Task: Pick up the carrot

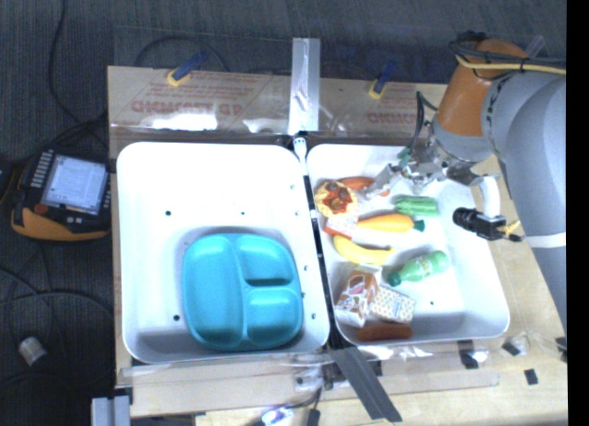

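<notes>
The carrot (385, 224) is orange with a small green tip at its right end. It lies on its side in the middle of the right bin (479, 295), between a red and yellow toy food (334, 198) and a yellow banana (361, 250). My gripper (398, 175) hangs over the bin's far part, just above and slightly right of the carrot, close to a small green vegetable (416, 203). Nothing shows as held in it. The grey arm with its orange band (465, 102) reaches in from the upper right.
A green bottle (419, 266), snack packets (371, 299) and a brown sausage (382, 330) crowd the right bin's near half. A blue divided tray (241, 288) sits in the left bin (166, 185). A black fitting (477, 220) juts in at the right wall.
</notes>
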